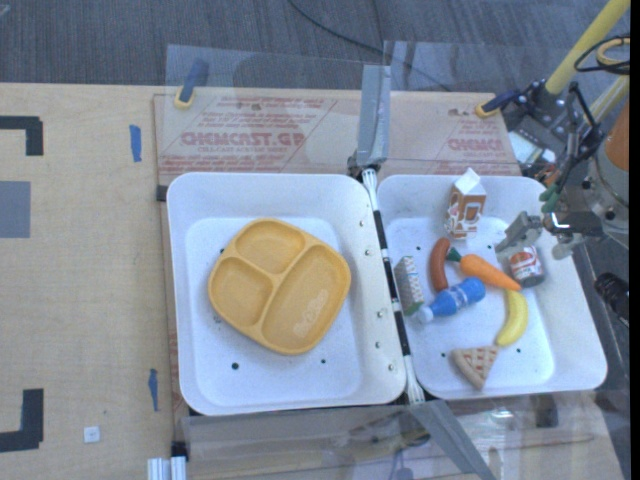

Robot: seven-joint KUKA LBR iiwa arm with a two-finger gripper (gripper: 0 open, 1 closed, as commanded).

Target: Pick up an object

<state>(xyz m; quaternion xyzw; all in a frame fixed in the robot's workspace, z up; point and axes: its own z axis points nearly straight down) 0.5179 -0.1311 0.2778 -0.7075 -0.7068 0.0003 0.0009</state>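
Grey pincer (535,236) hovers over the right bin (575,368), just above a can (525,265); its grip I cannot tell.

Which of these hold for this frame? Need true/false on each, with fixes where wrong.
1. The yellow divided plate lies in the left bin. True.
2. The banana lies in the left bin. False: it lies in the right bin, below the carrot.
3. The blue bottle sits between the sausage and the banana. True.
4. The small milk carton lies at the near edge of the right bin. False: it stands at the far end; the waffle slice lies nearest.
5. The gripper hovers over the left bin. False: it is at the right bin's right side, by the small can.
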